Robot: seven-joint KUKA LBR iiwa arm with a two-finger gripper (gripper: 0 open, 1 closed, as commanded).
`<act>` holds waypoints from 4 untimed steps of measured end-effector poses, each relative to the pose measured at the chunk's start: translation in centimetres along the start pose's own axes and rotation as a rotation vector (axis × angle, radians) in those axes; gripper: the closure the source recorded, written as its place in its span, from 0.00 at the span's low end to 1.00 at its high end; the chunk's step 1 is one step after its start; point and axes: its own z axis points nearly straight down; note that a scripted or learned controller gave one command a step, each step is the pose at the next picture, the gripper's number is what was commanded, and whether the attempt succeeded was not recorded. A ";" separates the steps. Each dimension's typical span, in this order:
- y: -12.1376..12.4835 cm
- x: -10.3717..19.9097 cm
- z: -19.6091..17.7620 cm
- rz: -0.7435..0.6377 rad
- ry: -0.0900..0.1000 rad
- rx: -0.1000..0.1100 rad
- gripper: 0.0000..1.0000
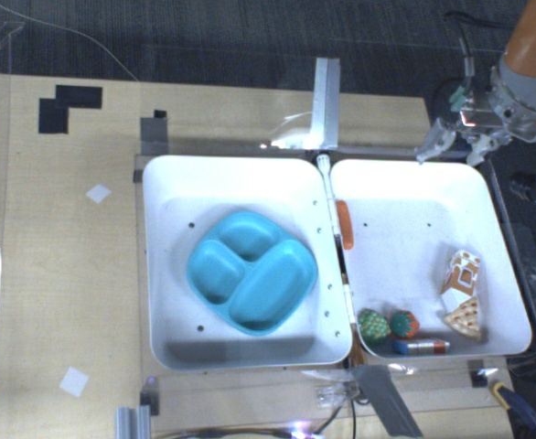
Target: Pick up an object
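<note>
Hand [453,146] hovering over back edge of right bin [414,176], fingers spread, gripping nothing.
Arm [529,53] reaching in from right. Lying in right bin: orange marker [344,224] by left wall, patterned wedge [460,293] near right wall, green ball [373,324], orange-green ball [403,323] & pen [421,346] at front. Left bin [172,186] holding blue divided tray [251,271].
</note>
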 end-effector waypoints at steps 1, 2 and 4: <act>-5.7 2.7 14.0 0.110 0.001 0.004 0.00; -15.3 3.5 19.4 0.064 0.001 -0.006 0.00; -7.7 0.8 17.7 -0.292 0.000 -0.001 0.00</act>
